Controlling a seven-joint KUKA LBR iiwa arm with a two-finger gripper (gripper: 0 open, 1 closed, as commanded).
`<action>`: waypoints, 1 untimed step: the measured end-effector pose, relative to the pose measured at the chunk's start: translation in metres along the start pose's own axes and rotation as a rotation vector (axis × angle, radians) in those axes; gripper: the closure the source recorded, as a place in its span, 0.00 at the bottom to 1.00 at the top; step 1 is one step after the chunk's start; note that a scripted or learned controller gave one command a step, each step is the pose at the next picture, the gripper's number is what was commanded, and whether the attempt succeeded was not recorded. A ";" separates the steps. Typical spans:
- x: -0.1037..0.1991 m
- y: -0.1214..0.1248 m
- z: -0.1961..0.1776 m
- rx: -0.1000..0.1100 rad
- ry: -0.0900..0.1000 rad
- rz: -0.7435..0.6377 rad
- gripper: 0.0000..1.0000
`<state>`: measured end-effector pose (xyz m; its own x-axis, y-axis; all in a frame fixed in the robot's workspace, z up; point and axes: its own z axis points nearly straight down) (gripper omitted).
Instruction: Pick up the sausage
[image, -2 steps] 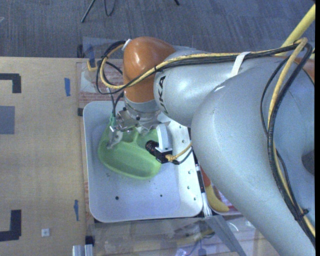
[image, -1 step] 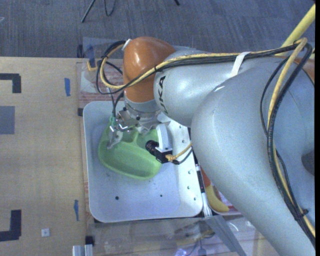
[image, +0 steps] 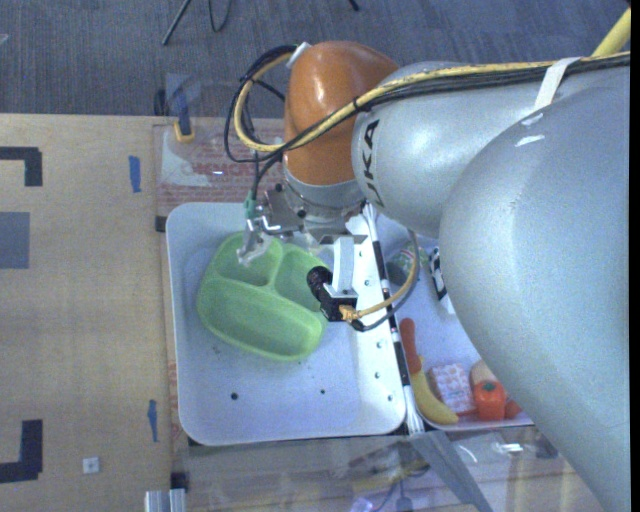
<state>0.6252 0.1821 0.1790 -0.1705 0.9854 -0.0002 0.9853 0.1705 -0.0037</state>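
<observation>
Your sausage (image: 407, 345) lies in the right bin (image: 452, 418), tight against its left wall, just beside the ridge where the two bins meet. It is a slim, smooth, red-orange rod; its long axis runs far to near, nearly parallel to that wall. Its near end comes up against a curved yellow banana (image: 430, 396). Right of the banana sit a pale pink-and-white block (image: 452, 381) and an orange-red rounded piece (image: 489, 399), the three crowded into the bin's near corner. You have little room there: wall on the left, banana at the near end, and the arm's grey bulk (image: 520, 220) covering the rest of that bin from above.

The gripper (image: 254, 238) is well apart from the sausage — it hangs in the left bin (image: 270, 415), over the far-left compartment of a green divided plate (image: 260, 315). You cannot tell from this angle whether the claw is released or clenched. The plate is matte plastic with rounded lobes, and it sits toward the far side of its bin. The near half of the left bin's white floor is open. Yellow and black cables (image: 255, 85) loop around the orange wrist band (image: 325, 95).
</observation>
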 end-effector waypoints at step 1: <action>-0.024 0.033 0.083 -0.003 0.000 -0.025 0.00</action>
<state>0.6615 0.1643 0.0963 -0.1951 0.9808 -0.0005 0.9808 0.1951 -0.0012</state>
